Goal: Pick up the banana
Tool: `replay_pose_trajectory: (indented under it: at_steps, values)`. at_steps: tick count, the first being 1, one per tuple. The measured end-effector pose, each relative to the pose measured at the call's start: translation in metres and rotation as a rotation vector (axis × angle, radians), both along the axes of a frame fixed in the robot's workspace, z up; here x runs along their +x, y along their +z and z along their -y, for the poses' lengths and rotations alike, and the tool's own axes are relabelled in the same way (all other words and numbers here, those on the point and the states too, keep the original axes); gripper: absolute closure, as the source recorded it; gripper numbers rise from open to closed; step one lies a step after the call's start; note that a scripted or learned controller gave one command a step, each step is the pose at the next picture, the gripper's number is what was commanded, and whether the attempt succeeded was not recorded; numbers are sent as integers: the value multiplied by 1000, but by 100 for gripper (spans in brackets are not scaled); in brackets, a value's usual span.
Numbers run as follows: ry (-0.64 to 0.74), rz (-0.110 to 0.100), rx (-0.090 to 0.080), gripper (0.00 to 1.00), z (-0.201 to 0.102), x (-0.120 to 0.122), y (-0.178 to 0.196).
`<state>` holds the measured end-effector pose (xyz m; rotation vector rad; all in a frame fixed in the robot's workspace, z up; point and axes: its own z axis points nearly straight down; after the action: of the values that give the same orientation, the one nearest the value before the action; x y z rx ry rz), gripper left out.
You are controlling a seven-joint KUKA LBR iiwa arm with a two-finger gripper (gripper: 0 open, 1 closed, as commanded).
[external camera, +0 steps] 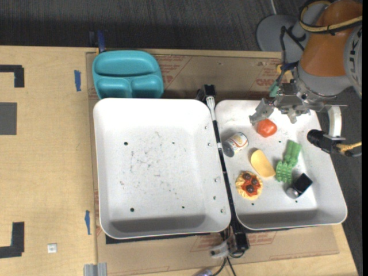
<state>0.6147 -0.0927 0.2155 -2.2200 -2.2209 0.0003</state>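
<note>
The banana [262, 163] is a short yellow piece lying in the middle of the right bin [330, 203]. My gripper [275, 116] hangs over the bin's far part, up and to the right of the banana and apart from it. Its fingers [257, 115] are spread open with nothing between them. A red tomato-like toy [266, 128] lies just below the fingertips, between the gripper and the banana.
Around the banana lie a small tin can [234, 143], a round pizza-like toy [249, 185], a green toy [287, 161] and a black object [300, 184]. The left bin [155, 165] adjoins the right one. A teal divided tray [127, 73] sits behind it.
</note>
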Motion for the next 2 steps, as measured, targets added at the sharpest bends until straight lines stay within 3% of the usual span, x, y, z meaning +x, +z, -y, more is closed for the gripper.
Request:
replay_pose_trajectory:
  at_steps: [1,2]
  values:
    - [50,2,-1,0,7,-46,-130]
    - [49,7,0,100,6,-45,-119]
